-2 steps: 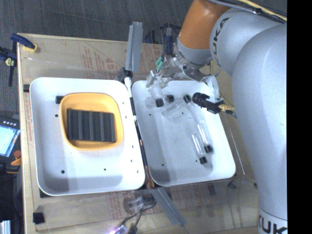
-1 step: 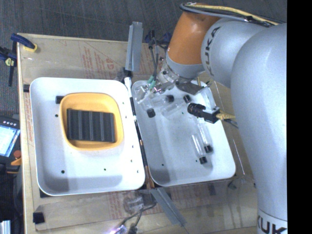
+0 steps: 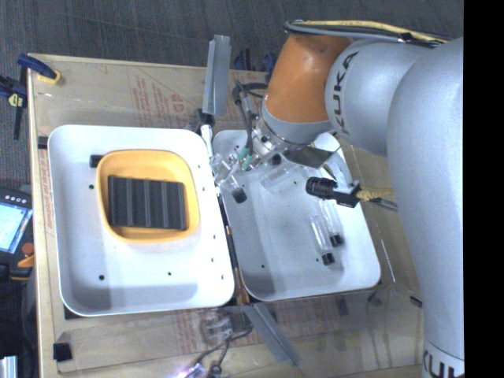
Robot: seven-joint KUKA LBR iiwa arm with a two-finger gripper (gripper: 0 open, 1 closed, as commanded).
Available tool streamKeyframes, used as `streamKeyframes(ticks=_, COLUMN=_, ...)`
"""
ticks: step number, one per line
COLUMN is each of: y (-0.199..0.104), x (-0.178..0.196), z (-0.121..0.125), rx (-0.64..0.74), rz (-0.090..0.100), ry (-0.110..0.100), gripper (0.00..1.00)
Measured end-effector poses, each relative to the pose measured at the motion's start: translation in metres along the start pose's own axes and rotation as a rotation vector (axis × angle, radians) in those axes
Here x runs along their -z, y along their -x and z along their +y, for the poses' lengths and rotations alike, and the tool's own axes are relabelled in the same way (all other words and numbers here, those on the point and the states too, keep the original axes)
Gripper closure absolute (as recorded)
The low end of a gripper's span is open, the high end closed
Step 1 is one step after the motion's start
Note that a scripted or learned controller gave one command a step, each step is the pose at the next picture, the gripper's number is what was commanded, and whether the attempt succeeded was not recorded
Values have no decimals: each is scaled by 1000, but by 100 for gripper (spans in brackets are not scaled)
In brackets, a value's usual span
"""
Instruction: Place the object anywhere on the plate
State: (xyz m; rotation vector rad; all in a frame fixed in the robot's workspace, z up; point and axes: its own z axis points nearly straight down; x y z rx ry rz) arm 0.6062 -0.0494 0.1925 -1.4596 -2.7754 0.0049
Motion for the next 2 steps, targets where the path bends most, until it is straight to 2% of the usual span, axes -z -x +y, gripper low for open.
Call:
streamKeyframes(ticks=1, y=-23, x=-2, z=-1, rx=92, rz=0, ry=0, gripper=100)
streamKeyframes(ticks=2, y=-23, x=-2, z=-1, rx=92, rz=-1, ry=0, gripper=0)
